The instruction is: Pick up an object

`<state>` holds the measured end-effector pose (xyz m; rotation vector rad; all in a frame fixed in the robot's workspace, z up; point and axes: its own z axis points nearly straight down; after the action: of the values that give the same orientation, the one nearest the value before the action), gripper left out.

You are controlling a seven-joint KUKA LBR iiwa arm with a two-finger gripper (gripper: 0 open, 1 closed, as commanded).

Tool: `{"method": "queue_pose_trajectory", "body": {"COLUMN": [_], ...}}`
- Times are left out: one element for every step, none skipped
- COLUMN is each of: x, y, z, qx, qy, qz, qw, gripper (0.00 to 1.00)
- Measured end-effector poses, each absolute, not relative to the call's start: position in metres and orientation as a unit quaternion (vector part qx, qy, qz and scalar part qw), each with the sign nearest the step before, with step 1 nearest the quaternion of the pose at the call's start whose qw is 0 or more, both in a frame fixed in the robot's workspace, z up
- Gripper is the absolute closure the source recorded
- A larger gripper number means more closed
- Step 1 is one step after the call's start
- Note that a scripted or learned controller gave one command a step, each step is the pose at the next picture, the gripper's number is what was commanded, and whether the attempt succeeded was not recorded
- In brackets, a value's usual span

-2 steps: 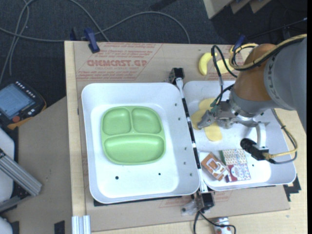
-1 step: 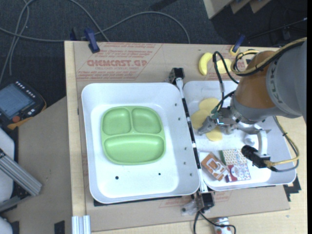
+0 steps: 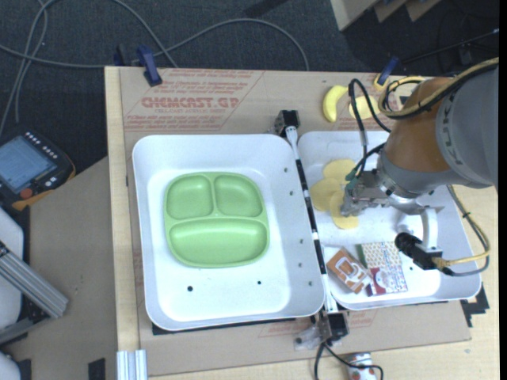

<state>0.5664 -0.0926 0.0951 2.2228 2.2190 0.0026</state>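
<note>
My gripper [image 3: 350, 203] reaches down into the right bin [image 3: 444, 287] from the right. It sits over a pale yellow, flat object [image 3: 326, 188] near the bin's left side, and part of that object is hidden under it. A printed snack packet [image 3: 386, 266] and a small orange-and-white packet [image 3: 347, 269] lie at the bin's near edge, apart from the gripper.
The left bin [image 3: 154, 212] holds a green divided plate [image 3: 215, 218]. A yellow banana-like toy [image 3: 339, 101] lies on the bench behind the right bin. Cables loop from the arm over the right bin's near right corner.
</note>
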Motion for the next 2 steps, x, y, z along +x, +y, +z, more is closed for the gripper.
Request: {"method": "queue_pose_trajectory", "body": {"x": [0.566,0.589], "y": [-0.093,-0.096], "z": [0.095,0.084], "qx": [0.708,0.707], "qy": [0.707,0.707], "qz": [0.0008,0.0004], "qw": [0.000,0.001], "gripper": [0.00,0.00]}}
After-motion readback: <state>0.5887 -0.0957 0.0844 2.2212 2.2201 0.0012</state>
